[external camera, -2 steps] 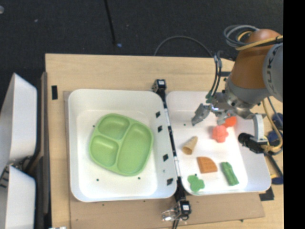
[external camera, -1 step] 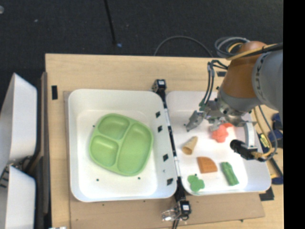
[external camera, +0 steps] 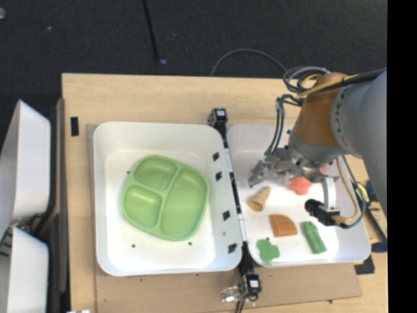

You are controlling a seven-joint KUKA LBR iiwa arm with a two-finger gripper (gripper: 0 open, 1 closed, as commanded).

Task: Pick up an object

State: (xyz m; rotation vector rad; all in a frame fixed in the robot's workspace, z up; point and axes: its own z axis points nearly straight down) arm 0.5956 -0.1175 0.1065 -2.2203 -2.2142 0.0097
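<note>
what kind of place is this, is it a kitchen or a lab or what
Most likely a robotics lab or test cell, not a kitchen. A grey robot arm with exposed cabling reaches over two white bins on a plain wooden bench, and the items are toys: a green divided plate and small play-food pieces.

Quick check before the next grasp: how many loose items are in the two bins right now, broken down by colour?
Green: 3 - divided plate in the left bin, flat leafy piece, long block
Tan or brown: 2 - cone-shaped piece, toast-like slice
Pink-red: 1 - small lump, partly under the arm
Total: 6
</note>
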